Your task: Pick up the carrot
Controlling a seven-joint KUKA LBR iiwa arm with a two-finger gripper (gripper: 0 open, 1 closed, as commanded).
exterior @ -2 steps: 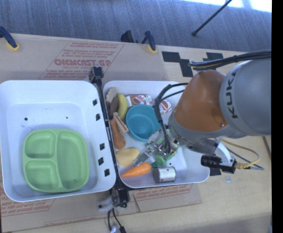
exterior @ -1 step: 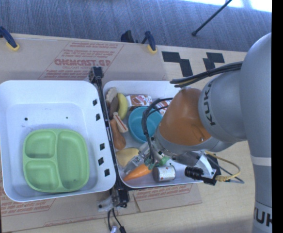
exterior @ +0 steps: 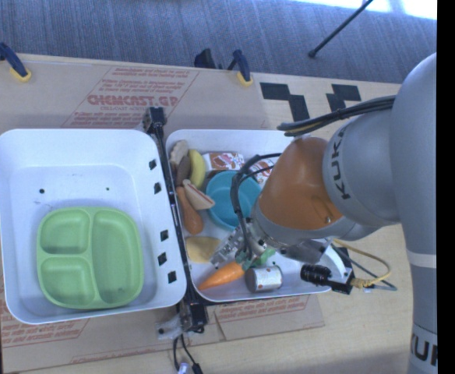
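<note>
Arm (exterior: 344, 170): grey iiwa, reached in from the right, orange band over the right bin, wrist angled down toward the near wall.
Left bin (exterior: 25, 154): white, shallow; held a green divided plate (exterior: 91, 255) in its near half. Not relevant to the pick.
Right bin (exterior: 212, 293): cluttered, partly hidden under the wrist. Blue bowl (exterior: 226, 197) mid-bin, banana (exterior: 197, 168) and other play food toward the far-left corner, a brownish piece (exterior: 190, 213) along the left wall, pale yellow wedge (exterior: 202, 248) just behind the carrot.
Gripper (exterior: 247, 249): low in the bin, just up and right of the carrot's thick end. Open or closed: could not tell, tips lost in wrist hardware and clutter. Nothing seen clamped between them.
Silver can (exterior: 263, 278): lay on its side, touching or nearly touching the carrot's thick end.
Carrot (exterior: 221, 275): orange, lay flat in the near-left part of the right bin, close to the near wall, tip toward the left, green top toward the gripper.
Step, judged: final approach, grasp not confirmed.
How to do well, judged: shift toward the carrot's mid-body, away from the can; set the closing axis across the carrot's width; descend straight; close fully; lift slowly and verify before clearing the rim.
Risk, judged: tapered body likely to squirt out; can or near wall could block one side.
</note>
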